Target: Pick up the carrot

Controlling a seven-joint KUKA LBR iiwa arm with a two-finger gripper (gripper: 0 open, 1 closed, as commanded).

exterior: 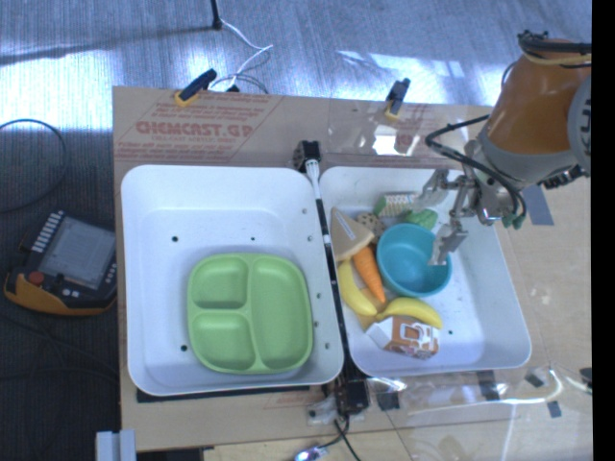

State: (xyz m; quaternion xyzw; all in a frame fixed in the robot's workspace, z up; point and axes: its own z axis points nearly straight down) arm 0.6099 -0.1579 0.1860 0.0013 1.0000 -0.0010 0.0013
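The carrot (368, 272) lies in the right bin (500, 296), near that bin's left wall, tip pointing toward the lower right, wedged between a blue bowl (413, 260) on its right and a yellow banana (354, 292) touching it on the lower left. A second banana (415, 310) curves below the bowl, and a brown-and-white carton (408, 337) sits under that, against the front of the pile. Above the carrot I see a wedge-shaped tan item (352, 229) and, further back, a greenish packet (404, 205); I cannot identify either with confidence. The gripper (452, 230) hangs over the bowl's right rim, well to the right of the carrot; its fingers look parted somewhat and I see nothing between them, though the view is coarse here. My reading: the step in hand is the approach, with no grasp yet made. The next move calls for a shift left across the bowl, then a descent with the fingers turned to straddle the carrot's width. The clutter is tight, so I expect a risk of a finger landing on the banana or the bowl rim instead. The left bin (154, 209) holds a green divided plate (250, 311), three compartments, nothing in them. Both bins sit on the bench (192, 128), on a brown board with red lettering.
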